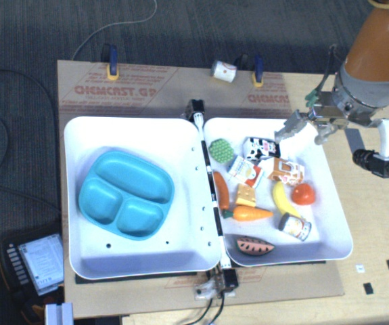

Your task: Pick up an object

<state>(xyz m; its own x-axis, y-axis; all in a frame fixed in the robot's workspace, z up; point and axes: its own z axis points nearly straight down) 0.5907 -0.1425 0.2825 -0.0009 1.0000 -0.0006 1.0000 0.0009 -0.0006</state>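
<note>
Toys (262,181) lie heaped in the right bin (329,208): banana (283,199), tomato (304,193), carrot (252,214). Gripper (304,128) hovers over the bin's far right corner, fingers spread, holding nothing.

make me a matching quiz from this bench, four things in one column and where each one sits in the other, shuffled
Things:
1. blue divided tray
2. watermelon slice
3. gripper
4. green ball

Places:
A. near edge of the right bin
B. far corner of the right bin, beside the divider
C. left bin
D. above the right bin's far right corner

Pairs: 1-C, 2-A, 3-D, 4-B
</note>
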